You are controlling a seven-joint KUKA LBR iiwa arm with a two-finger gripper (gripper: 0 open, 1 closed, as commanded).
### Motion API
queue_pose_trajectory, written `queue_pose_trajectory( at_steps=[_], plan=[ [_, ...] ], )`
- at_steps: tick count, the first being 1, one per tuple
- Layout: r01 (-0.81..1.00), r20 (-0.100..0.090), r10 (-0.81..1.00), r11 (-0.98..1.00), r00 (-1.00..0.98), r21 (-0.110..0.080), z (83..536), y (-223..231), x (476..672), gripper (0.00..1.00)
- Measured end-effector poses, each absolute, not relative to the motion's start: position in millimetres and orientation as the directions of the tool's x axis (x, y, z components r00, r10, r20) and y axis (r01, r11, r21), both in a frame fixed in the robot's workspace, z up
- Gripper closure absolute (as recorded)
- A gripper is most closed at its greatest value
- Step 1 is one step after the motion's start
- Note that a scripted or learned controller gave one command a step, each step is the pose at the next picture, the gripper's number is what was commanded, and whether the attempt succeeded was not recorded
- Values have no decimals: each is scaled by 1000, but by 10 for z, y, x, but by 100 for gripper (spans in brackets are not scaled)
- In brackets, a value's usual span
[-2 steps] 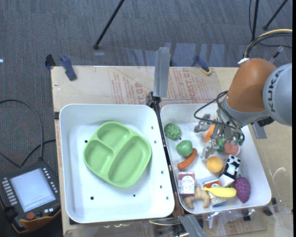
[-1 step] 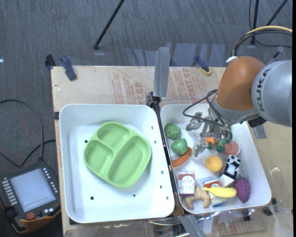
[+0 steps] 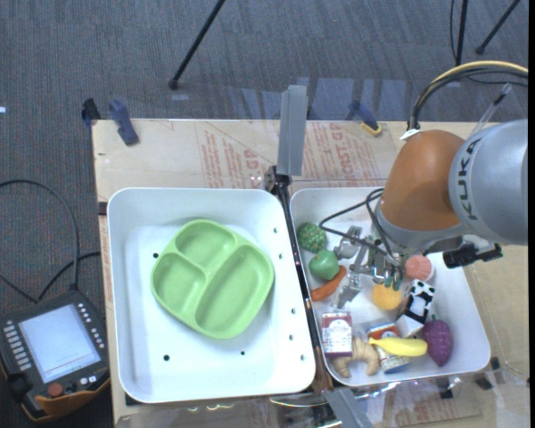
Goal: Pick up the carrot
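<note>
Overhead slanted view of a worktop carrying two shallow white bins. The left bin holds a light green divided plate with three compartments. The right bin holds a cluster of toy foods. The carrot, orange and slender, lies tilted near the bin's left wall, just below a green pepper-like piece and a darker green, knobbly piece. The claw stands over the middle of this bin, just right of the carrot's upper end; whether it touches the carrot cannot be told, and nothing is seen between its fingers, whose spread cannot be judged from this angle. Beside the claw lie an orange round fruit, a pink round piece and a black-and-white carton. Along the bin's near edge lie a small red box whose label is too small to read, a banana, a purple fruit and a tan piece.

The grey arm bears the lettering "KUKA" beside its orange band. The board of the worktop carries red printed writing, mirrored or upside down and not legible. A handheld control pendant with a pale screen lies on the floor at lower left.
</note>
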State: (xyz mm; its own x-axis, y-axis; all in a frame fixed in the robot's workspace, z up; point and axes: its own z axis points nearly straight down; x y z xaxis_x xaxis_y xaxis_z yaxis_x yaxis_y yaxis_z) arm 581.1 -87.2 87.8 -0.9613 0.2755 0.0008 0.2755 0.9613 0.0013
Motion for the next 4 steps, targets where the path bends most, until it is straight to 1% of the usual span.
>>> queue_pose_trajectory(
  at_steps=[1, 2, 3, 4],
  plan=[
    [18, 0, 18, 1000, -1000, 1, 869, -911, 5374, 0],
    [13, 0, 13, 1000, -1000, 2, 964, -892, 5384, 100],
    [-42, -8, -42, 999, -999, 0, 1908, -495, 4812, 100],
    [-243, -9, -243, 970, -970, -4, 3551, -1296, 5150, 100]
  ],
)
